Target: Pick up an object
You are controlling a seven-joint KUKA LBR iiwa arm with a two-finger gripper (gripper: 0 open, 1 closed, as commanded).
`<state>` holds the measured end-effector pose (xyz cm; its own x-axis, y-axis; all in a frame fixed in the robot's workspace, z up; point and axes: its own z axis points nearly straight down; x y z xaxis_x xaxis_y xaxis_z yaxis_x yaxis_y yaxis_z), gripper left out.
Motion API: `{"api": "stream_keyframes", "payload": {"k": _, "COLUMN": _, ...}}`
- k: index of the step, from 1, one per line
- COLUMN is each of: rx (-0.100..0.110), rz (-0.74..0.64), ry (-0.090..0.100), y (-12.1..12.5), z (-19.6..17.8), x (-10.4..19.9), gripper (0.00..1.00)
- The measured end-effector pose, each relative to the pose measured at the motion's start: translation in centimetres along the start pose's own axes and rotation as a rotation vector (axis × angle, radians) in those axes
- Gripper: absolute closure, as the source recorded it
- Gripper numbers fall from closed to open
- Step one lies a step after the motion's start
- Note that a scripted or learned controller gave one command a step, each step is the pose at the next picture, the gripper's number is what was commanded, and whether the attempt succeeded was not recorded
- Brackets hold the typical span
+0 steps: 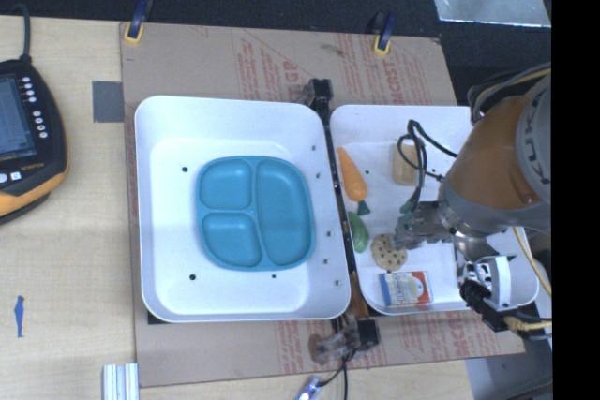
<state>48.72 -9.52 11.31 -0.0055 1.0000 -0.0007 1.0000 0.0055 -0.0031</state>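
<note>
**The arm is low in the right bin, but nothing is picked up yet**

Two white bins sit side by side on the bench. The left bin (159, 201) holds a blue plate (255, 211) with three sections. Nothing lies on the plate.

The right bin (375, 122) holds the small things the arm could pick. An orange carrot (352, 173) lies along the bin's left side. Just below it is a green piece (358, 231). Next to that, a little to the right, is a round cookie (387, 251) with dark spots. Near the front edge lies a small box (406, 288) with a blue and red label. Toward the far side sits a pale tan block (405, 166).

The arm (502, 169) reaches in from the right and hangs over the right bin. Its gripper (410, 229) is down low, just beside the cookie and maybe touching its right edge. The gripper is dark and small here, so I cannot tell how it is set. I see nothing in its hold.

So the task looks barely begun. The arm is in place over the things, and the cookie seems the likely pick. All five things lie flat in the bin. What is left is the main part: to close on one thing and lift it clear of the bin.
</note>
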Motion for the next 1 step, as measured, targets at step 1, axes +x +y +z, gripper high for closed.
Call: {"api": "stream_keyframes", "payload": {"k": 1, "rx": 0.000, "rz": 0.000, "ry": 0.000, "y": 0.00, "z": 0.00, "x": 0.00, "gripper": 0.00}}
